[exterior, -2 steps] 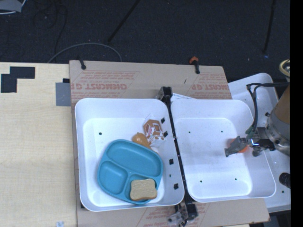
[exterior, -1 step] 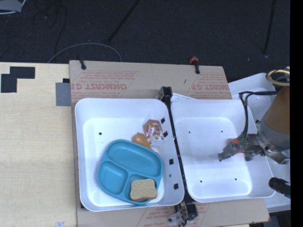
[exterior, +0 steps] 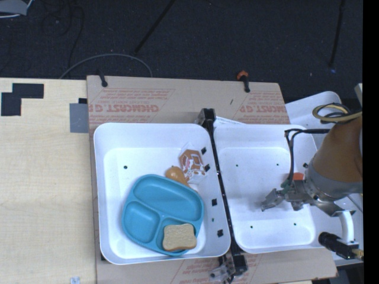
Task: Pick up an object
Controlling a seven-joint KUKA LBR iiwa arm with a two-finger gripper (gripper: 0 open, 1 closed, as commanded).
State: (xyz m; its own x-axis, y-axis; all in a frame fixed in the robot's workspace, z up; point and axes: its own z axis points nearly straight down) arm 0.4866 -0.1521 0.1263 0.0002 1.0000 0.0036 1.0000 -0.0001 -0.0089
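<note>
My gripper point(exterior: 277, 200) hangs low over the floor of the right bin point(exterior: 260, 158), near its middle, with the grey arm coming in from the right. Nothing lies under or beside it there. The loose objects are all in the left bin point(exterior: 112, 158). A blue divided plate point(exterior: 155, 209) lies flat with a slice of toast point(exterior: 179, 236) in its near right compartment. An orange piece point(exterior: 175, 174) rests at the plate's far edge. A clear packet with a brown pattern point(exterior: 192, 161) lies just beyond it, close to the divider.
A black divider rail point(exterior: 217, 182) separates the two bins. Both stand on a cardboard sheet point(exterior: 177, 102) on the wooden bench point(exterior: 41, 188). Cables and a yellow ring point(exterior: 331, 112) lie at the far right, behind the arm.
</note>
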